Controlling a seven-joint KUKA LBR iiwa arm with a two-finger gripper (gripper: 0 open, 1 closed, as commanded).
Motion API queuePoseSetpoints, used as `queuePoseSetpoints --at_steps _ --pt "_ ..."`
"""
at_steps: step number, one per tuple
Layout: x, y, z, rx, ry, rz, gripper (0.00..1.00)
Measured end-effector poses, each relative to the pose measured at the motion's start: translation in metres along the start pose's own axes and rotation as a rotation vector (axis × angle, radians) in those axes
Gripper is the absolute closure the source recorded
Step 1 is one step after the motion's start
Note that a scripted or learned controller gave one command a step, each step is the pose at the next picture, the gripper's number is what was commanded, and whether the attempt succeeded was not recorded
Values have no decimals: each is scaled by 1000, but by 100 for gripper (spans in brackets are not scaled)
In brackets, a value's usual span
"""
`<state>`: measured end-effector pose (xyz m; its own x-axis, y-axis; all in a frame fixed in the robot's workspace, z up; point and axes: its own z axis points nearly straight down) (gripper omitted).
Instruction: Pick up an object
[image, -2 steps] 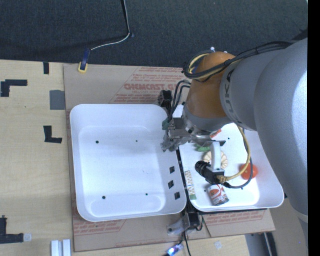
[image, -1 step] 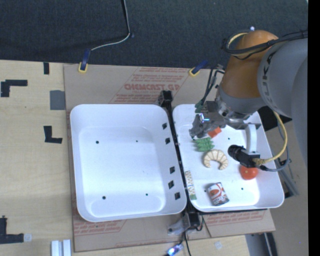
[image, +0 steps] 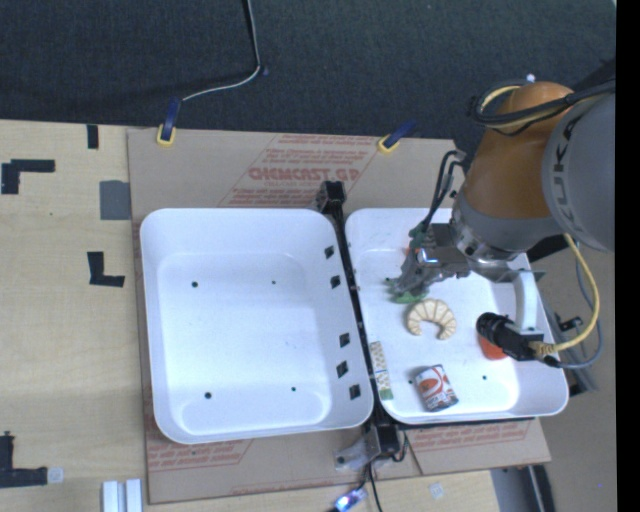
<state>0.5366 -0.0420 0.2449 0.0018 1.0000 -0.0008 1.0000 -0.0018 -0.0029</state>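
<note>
Jaws (image: 412, 283) low over green item (image: 404, 291) near right bin's (image: 540, 405) left wall — grip state unclear; nothing lifted yet, croissant (image: 431, 318) untouched.

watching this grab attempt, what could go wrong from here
The gripper is down on a small green thing in the right bin; its grasp is unclear, so it may rise with nothing. The croissant lies right beside it and could be knocked. The green thing is also fairly near the wall between the bins, which could crowd the fingers.
</note>
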Motion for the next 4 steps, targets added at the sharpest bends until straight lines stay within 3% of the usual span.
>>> queuePoseSetpoints --at_steps 1,2,3,4 --pt "29 30 -63 -8 1 -6 100" --pt "61 46 -84 -4 2 -7 100" --pt "23 -17 -56 4 -1 2 100" --pt "50 20 -161 -15 1 -7 100"
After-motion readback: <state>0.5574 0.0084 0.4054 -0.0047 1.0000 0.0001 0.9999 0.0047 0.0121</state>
